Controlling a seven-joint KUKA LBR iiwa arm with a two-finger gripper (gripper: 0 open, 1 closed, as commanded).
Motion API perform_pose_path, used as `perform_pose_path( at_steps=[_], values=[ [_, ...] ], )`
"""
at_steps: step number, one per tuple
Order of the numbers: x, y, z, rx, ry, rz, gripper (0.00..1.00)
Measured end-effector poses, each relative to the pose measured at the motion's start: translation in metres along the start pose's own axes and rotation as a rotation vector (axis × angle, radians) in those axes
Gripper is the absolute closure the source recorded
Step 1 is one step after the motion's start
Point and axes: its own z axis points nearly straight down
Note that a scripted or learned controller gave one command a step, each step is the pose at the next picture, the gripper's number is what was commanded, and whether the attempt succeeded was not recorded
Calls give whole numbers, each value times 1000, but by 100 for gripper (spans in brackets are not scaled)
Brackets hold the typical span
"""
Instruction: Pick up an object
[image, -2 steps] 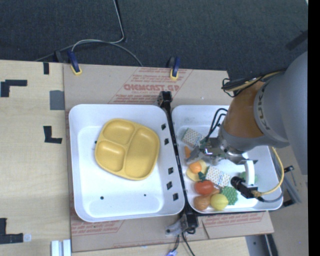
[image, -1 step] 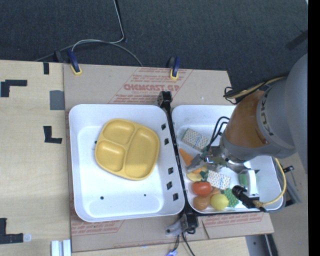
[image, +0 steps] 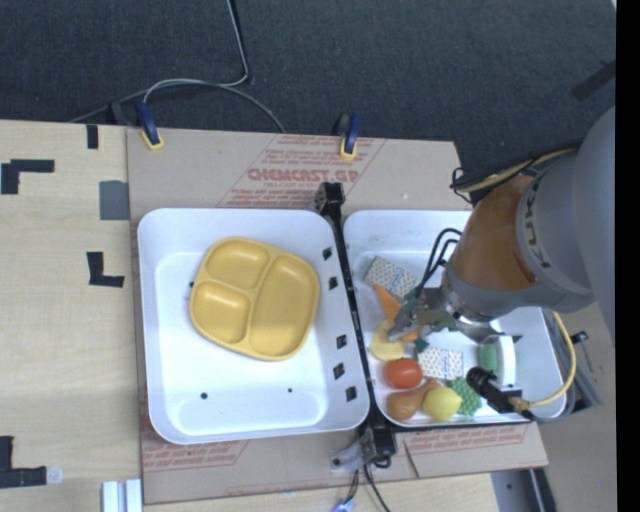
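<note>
The arm reaches down into the right bin, its gripper low over a heap of toy food. From here I can't tell whether it is open or closed, or whether anything is caught in it. Just under it lie an orange wedge and a pale yellow piece; a tomato, a lemon and a pear sit nearer the front wall. The yellow plate lies alone in the left bin. I'd say the pile is crowded, so it should settle on one piece, close squarely on it, then lift straight up, slowly.
</note>
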Motion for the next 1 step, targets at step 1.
perform_pose_path(
  at_steps=[1],
  values=[
    [47,12,-85,0,-2,-1,100]
  ],
)
